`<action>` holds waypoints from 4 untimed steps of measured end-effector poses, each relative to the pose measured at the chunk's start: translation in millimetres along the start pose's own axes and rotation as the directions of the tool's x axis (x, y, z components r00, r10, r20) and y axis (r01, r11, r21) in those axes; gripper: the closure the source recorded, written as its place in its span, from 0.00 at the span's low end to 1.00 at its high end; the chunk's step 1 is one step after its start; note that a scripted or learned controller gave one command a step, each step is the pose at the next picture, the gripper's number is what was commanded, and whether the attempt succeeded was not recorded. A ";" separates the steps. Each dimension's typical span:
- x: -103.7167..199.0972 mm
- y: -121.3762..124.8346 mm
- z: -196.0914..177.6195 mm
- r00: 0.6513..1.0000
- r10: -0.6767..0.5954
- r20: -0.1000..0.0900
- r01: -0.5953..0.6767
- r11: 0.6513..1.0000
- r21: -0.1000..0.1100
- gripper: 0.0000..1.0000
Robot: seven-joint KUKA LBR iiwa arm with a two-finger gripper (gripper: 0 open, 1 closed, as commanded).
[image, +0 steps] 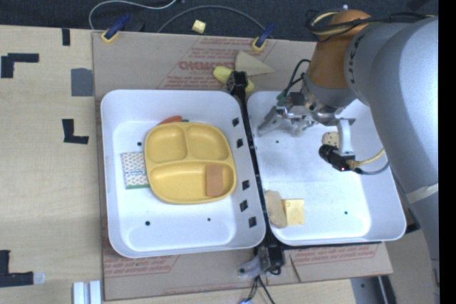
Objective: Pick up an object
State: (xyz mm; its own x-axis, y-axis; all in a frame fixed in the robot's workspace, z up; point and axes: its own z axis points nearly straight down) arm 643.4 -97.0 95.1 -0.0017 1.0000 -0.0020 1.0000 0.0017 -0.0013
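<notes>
Gripper [279, 119]: low over right bin [370, 224], upper-left part; fingers spread, nothing between them | Candidates: yellow card [293, 211] at that bin's near-left; yellow divided plate [189, 160] in left bin [117, 224] | Progress: judged early, no pick made; approach, closure, lift outstanding.

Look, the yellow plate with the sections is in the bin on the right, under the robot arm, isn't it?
Not quite. The yellow plate with the sections lies in the left bin, not the right one. The camera view shows the gripper over the right bin, away from the plate.
</notes>
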 end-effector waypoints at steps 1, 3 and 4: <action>1.5 24.6 10.4 1.000 -0.002 0.002 0.002 1.000 0.006 0.00; -114.7 16.4 16.1 1.000 0.005 0.001 -0.005 1.000 -0.002 0.00; -117.1 -32.0 7.0 1.000 0.001 0.002 -0.001 1.000 -0.009 0.00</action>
State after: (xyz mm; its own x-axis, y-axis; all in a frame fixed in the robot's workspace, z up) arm 611.6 -214.1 88.4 -0.0003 1.0000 -0.0039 1.0000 0.0003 0.0078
